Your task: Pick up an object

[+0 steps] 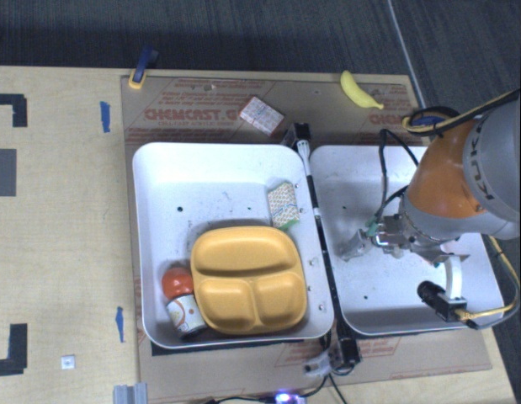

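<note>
i am hovering my fingers [354, 247] low in the right bin [361, 305]; whether they are spread i cannot tell. the yellow tray [247, 278] is lying to their left in the left bin [159, 192], across the divider.

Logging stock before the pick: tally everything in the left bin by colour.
Yellow: 1, the tray
Orange and white: 1, the bottle
Pale patterned: 1, the packet
Total: 3
</note>
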{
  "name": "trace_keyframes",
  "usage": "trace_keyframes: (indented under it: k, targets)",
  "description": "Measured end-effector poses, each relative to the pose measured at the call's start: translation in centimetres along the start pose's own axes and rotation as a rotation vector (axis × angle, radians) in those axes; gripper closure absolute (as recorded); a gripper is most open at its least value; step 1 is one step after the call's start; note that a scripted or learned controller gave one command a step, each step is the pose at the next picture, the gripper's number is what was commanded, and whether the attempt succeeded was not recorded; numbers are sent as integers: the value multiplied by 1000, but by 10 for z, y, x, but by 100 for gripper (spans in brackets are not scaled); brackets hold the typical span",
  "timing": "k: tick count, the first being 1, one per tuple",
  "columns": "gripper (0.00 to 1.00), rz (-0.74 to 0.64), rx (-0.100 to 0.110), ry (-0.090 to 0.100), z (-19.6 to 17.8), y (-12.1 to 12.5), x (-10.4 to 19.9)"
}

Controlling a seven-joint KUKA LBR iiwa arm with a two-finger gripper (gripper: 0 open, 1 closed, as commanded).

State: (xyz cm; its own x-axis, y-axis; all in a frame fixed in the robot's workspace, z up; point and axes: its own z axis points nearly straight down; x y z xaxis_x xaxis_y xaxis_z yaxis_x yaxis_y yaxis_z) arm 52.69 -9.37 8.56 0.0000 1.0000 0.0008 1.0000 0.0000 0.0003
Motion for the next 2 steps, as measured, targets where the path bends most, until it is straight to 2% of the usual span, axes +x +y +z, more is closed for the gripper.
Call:
trace_keyframes:
  k: [1, 2]
  targets:
    - [0, -1, -3, 0, 0, -1, -1]
    - [0, -1, -3, -2, 0, 25, -1]
